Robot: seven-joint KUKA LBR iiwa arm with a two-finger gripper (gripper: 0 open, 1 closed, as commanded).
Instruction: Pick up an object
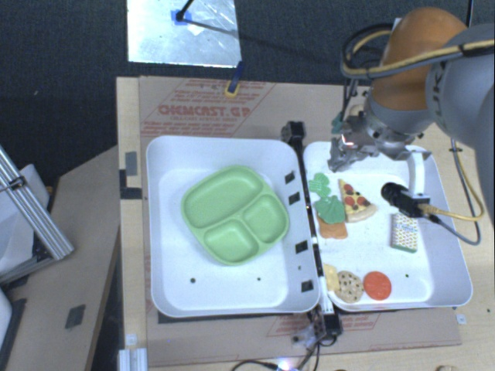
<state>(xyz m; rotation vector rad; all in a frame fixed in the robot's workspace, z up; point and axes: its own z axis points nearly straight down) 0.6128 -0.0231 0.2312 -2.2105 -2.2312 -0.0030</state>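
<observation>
Probably light and stiff, the pizza slice at right centre wants pinching across its edges; the gripper's state I cannot tell

I'm looking at a robotics lab: a plywood surface bearing two shallow white plastic bins, aluminium framing, and loose yellow cables.

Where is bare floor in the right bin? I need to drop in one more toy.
In the right bin, floor is bare between the tomato slice and the grey sponge block, and along the far right wall. Its left side is crowded: pizza slice, green leafy toys, cookie, with the hand above.
</observation>
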